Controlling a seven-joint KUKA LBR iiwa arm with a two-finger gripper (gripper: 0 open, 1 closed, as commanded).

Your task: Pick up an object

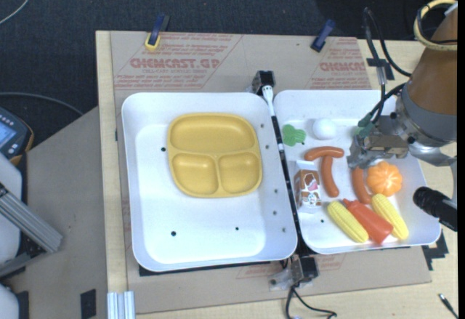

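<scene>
Nearest the camera, along the front lip of the right-hand bin [429, 241], lay a small crowd of toy food: two ears of corn [346, 221] (the second [390, 214] further right) with a red pepper-like piece [371, 222] wedged between them, all slanting the same way as though they had slid together against the wall. Just behind them sat an orange [383, 179], touching a sausage [358, 183] that lay partly tucked beneath it, and to the left a small printed carton [309, 189] rested beside two more sausages [327, 165] crossed in a loose T. Further back were a white egg [323, 127] and a green leafy piece [293, 136] near the divider. The left bin [145, 237] held a yellow compartment plate [214, 152], set well apart from everything pickable, likely serving as somewhere to sort things. The gripper [367, 152] hung low over the right bin, directly above the orange and the tucked sausage, presumably because that cluster was its target; whether its claw was spread or pressed together I could not tell, since the body hid the tips, and nothing was visibly pinched in it. Crowding there looked likely to make a clean grasp awkward.
</scene>
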